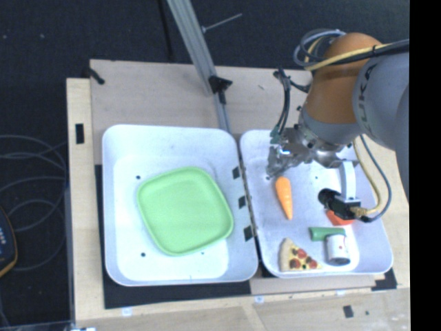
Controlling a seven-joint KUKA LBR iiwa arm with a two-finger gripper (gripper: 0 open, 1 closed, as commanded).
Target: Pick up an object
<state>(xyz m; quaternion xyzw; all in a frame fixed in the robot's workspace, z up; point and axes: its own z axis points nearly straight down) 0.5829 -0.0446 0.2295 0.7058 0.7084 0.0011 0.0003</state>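
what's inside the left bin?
Just a green plate, lying flat on the left bin floor. Anything beneath the plate is covered.

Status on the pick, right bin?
Tool low over right bin, just above carrot top end. Nothing seen held. Pizza slice and other toys lie apart; green plate in left bin.

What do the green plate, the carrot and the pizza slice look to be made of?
Green plate: probably plastic, with a matte, uniform pale green surface and soft rounded corners. Carrot: likely toy plastic, in smooth flat orange. Pizza slice: apparently a toy, plastic or perhaps wood; too small to settle.
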